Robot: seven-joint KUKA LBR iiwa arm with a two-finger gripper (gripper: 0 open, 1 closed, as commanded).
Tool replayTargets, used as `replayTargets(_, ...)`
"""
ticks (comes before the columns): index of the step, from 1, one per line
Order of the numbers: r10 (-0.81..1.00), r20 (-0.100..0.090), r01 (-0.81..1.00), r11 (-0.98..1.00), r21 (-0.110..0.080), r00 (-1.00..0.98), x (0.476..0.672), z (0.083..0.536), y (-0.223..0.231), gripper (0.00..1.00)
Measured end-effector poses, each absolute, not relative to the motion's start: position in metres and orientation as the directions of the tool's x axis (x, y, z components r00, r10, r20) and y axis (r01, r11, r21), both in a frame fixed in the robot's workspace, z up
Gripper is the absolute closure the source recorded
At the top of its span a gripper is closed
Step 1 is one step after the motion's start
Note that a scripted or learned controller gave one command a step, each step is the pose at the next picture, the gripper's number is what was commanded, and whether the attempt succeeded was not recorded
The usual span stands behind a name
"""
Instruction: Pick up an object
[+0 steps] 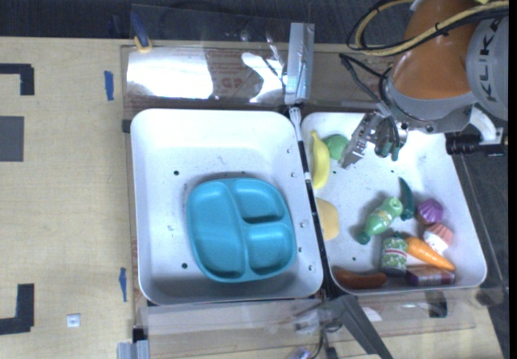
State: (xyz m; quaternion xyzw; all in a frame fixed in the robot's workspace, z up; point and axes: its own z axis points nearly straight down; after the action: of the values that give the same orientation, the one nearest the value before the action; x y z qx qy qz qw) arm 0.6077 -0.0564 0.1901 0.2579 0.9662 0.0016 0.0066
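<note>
Grey arm, orange band, yellow and black cables.

Bright overhead light washing out white bins; strong glare flaring on clear panel behind them; soft shadows pooling under tray; overall slightly blurry.

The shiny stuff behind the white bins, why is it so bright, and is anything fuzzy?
In the camera view, the clear plastic sheet behind the left bin bounces the light back as white glare. The blue tray casts a soft shadow on the bin floor around it. The claw over the right bin and the small toys near it look a bit blurry, so fine details are hard to tell.
</note>
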Motion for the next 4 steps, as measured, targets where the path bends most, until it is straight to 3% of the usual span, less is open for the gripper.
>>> replayTargets(1, 0.674, -0.011, 0.674, 0.738, 0.008, -0.738, 0.586, 0.422, -0.064, 1.0)
replayTargets(2, 0.786, 0.004, 0.786, 0.618, -0.004, -0.618, 0.592, 0.273, -0.065, 1.0)
replayTargets(4, 0.614, 0.001, 0.614, 0.789, 0.0, -0.789, 0.48, 0.184, -0.062, 1.0)
